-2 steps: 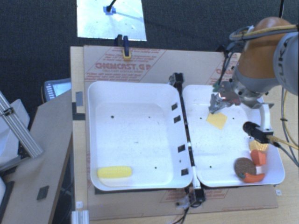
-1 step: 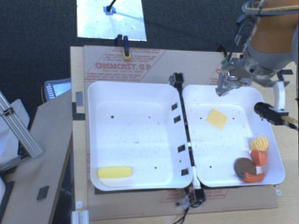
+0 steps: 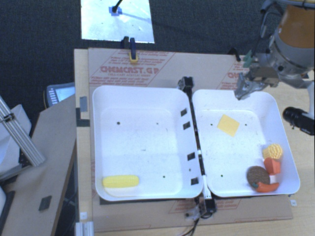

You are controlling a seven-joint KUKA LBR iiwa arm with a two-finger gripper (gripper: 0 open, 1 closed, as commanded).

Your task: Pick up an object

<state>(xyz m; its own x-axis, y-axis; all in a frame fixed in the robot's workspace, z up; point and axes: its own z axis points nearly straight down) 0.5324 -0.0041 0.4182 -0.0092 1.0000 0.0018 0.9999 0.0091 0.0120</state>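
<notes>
My gripper (image 3: 242, 93) hangs over the far edge of the right bin (image 3: 285, 146), with nothing seen between its fingers. A flat yellow square (image 3: 228, 124) lies in that bin, a little below and left of the gripper. In the bin's near right corner sit a yellow corn piece (image 3: 273, 151), an orange-red block (image 3: 272, 165), a brown round piece (image 3: 256, 175) and an orange carrot-like piece (image 3: 268, 186). A yellow banana-like piece (image 3: 120, 181) lies in the near left corner of the left bin (image 3: 98, 132).
A row of black clips (image 3: 189, 127) runs along the seam between the two bins. A yellow and black clamp (image 3: 132, 49) stands at the bench's far edge. A silver sheet (image 3: 116, 14) lies beyond it on the dark floor.
</notes>
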